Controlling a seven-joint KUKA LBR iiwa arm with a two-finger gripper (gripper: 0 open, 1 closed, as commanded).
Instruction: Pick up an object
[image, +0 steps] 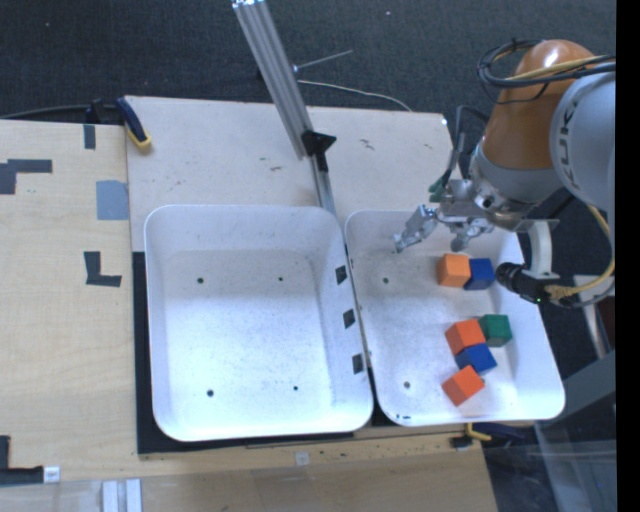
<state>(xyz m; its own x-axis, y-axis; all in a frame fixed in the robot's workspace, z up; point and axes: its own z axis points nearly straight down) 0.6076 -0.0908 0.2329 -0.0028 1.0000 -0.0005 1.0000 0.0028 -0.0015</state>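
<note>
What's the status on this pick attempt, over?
Two-finger gripper above right white bin, nothing between fingers. Orange cube beside blue cube, untouched. Nothing blocking the approach.

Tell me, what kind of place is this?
Probably a robot lab. A grey and orange robot arm reaches over two white bins on a wooden bench, with small coloured blocks for practising pick-ups.

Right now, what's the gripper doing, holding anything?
Gripper: fingers spread open, nothing between them, hanging over the right bin near the orange block.
</note>
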